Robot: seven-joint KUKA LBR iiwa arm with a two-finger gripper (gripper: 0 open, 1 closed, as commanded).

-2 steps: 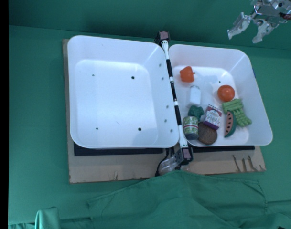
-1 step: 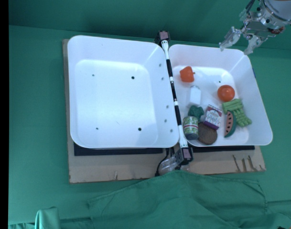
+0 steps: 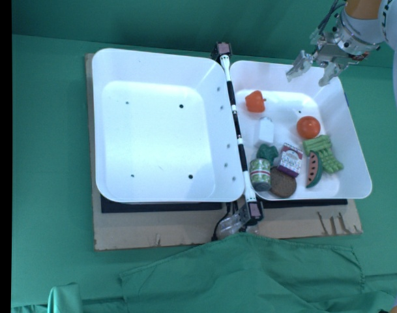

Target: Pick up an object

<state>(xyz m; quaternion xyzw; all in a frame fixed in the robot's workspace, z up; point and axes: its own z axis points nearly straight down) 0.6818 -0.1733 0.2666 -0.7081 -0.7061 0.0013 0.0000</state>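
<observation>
Above the right bin's (image 3: 354,175) far rim I see the gripper (image 3: 313,70) spread and empty, so I judge this the approach: next descend onto the tomato (image 3: 308,127) just below.

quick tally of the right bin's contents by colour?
Right bin, by main colour:
Orange/red: 2, pepper and tomato
White: 1, bottle
Green: 4, can, dark leafy piece, light ridged piece, watermelon slice
Purple: 1, box
Brown: 1, disc
Total: 9
</observation>
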